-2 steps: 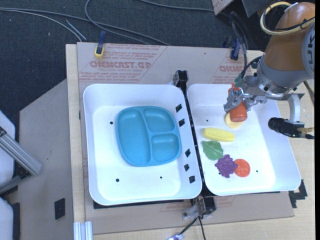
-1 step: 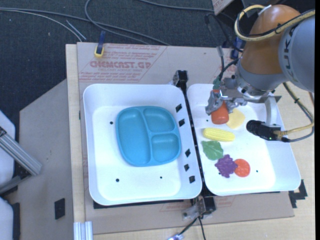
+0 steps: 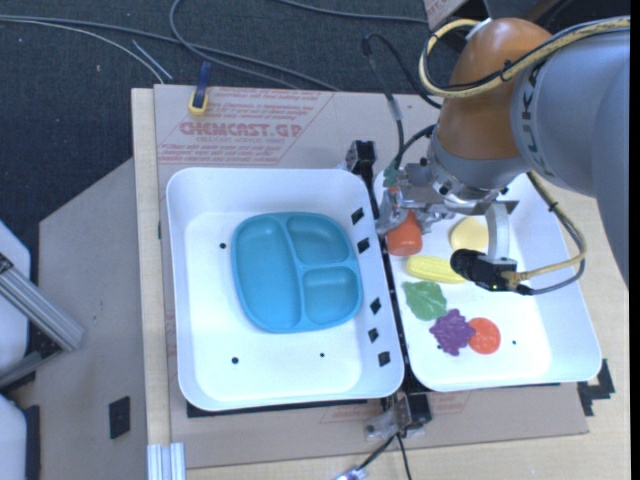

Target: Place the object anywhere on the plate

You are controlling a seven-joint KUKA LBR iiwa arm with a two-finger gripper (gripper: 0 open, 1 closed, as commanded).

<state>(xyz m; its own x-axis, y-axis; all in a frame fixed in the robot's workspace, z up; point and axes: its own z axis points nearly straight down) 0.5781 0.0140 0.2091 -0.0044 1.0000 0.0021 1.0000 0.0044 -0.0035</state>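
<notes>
A blue divided plate (image 3: 296, 269) lies in the left white bin (image 3: 200, 348). The right bin (image 3: 560, 353) holds several toy foods. My gripper (image 3: 403, 216) hangs over the right bin's near-left part, close to the wall between the bins. An orange-red toy (image 3: 405, 238) sits directly at its tip, partly covered by it; whether it is gripped is hidden. Beside it lie a yellow corn cob (image 3: 434, 268) and a pale yellow piece (image 3: 468, 234).
Further toward the front of the right bin are a green leafy toy (image 3: 424, 299), purple grapes (image 3: 451, 331) and an orange ball (image 3: 485, 336). A black and yellow cable (image 3: 520, 273) loops off the wrist over that bin. The arm's orange band (image 3: 495, 68) rises above.
</notes>
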